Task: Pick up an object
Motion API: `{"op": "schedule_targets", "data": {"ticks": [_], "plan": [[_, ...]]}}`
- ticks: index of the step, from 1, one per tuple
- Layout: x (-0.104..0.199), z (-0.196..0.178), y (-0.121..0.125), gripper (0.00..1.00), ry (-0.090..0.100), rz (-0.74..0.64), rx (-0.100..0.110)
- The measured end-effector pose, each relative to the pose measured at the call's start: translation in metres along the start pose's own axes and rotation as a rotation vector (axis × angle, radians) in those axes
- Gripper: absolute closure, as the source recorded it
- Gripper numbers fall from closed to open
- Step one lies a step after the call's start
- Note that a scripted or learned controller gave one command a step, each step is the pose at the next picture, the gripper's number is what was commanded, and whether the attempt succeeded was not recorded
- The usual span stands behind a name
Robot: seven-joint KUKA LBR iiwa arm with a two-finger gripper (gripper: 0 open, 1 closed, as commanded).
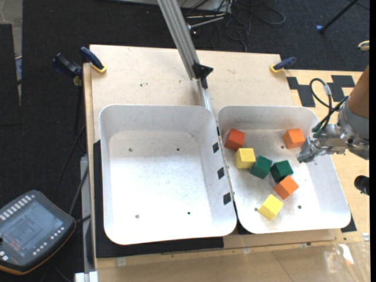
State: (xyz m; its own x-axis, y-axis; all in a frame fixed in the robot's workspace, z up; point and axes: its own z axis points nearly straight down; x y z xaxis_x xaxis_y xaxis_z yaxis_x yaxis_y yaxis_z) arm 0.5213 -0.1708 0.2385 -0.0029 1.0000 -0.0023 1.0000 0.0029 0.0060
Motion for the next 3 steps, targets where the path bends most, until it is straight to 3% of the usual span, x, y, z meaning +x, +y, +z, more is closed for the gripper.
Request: {"op": "schedule_targets", "data": {"ticks": [1,3], "plan": [[0.000,0.011,0.000,1.00,0.001,0.001,0.007],[0.111,0.008,0.007,1.00,0.005,-0.006,0.006]]}}
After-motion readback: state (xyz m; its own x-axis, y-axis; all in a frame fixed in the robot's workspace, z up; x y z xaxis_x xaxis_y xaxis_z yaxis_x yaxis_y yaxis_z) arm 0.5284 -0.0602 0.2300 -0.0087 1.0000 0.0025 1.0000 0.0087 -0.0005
